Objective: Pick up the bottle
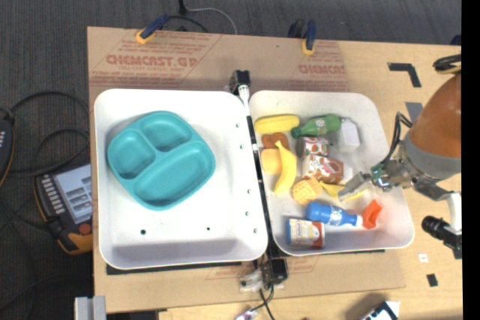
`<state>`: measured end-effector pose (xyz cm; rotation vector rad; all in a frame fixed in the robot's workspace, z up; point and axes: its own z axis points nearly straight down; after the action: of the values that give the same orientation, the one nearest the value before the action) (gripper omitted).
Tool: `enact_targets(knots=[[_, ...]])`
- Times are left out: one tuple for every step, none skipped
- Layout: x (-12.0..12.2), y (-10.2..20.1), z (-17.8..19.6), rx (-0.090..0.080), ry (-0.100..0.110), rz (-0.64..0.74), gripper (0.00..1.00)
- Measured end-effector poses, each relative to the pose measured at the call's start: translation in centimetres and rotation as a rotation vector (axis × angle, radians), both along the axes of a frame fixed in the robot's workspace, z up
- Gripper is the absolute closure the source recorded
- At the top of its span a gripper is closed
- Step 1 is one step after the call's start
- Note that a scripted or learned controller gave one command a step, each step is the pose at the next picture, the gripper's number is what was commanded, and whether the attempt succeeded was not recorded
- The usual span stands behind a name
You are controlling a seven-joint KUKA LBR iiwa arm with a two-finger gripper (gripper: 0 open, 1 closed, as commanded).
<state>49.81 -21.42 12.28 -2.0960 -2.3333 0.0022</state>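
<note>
Gripper (pixel 358 188) sits low in the right bin (pixel 399 234), toward its right side, on a grey wrist under the orange band of the arm (pixel 442 127), which comes in from the right. Whether it is clenched or released cannot be told at this angle, and nothing is plainly held in it.

Just below the gripper lies a blue bottle (pixel 341 217) on its side, blue end pointing left, white in the middle, orange end at the right; the gripper tip is just above it, and I cannot tell whether they touch. A second bottle, green (pixel 318 125), lies at the far side of the same bin, well apart from the gripper, with a small white piece (pixel 349 133) beside it on the right.

Between the two bottles there is a printed carton (pixel 321 160) and a yellow waffle (pixel 304 191). A banana (pixel 283 167) lies to the left of these, with another yellow piece (pixel 276 122) at the far left corner. A small can (pixel 305 231) lies at the near edge, touching the blue bottle's left end.

In the left bin (pixel 187 232) rests a teal plate (pixel 160 158) with three compartments. Both bins stand on a brown bench (pixel 150 64) with clamps (pixel 153 29) at its far edge.
</note>
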Motion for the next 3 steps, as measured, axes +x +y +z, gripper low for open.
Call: enact_targets(knots=[[-0.9,-0.1,-3.3,0.015,-0.009,0.216,0.00],[-0.2,-1.0,10.9,-0.004,-0.008,0.440,0.00],[-1.5,6.6,-0.7,0.001,-0.002,0.427,0.00]])
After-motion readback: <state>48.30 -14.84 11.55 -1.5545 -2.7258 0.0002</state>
